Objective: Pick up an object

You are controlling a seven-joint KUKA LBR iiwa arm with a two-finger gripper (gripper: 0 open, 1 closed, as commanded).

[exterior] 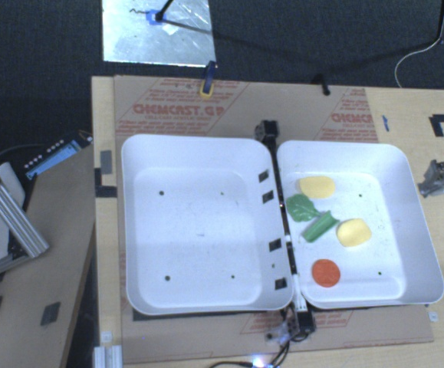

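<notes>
The right bin (425, 253) holds several small items. A yellow oval piece (317, 187) lies near its back. Just below it, near the bin's left wall, sit a green leafy piece (300, 206) and a green stick-shaped piece (320, 226) touching each other. A yellow lump (353, 232) lies to their right, and a red disc (326, 273) rests near the front. My gripper (441, 175) hangs at the view's right edge, beyond the right bin's far right rim and well away from every item. Nothing shows in its grasp.
The left bin (198, 221) lies beside the right one, joined by a black hinge strip (277, 213). Both rest on a cardboard sheet (179, 107). A shiny metal plate (158, 21) lies behind, with a yellow clip (206, 87) and cables. An aluminium frame (7, 213) stands at left.
</notes>
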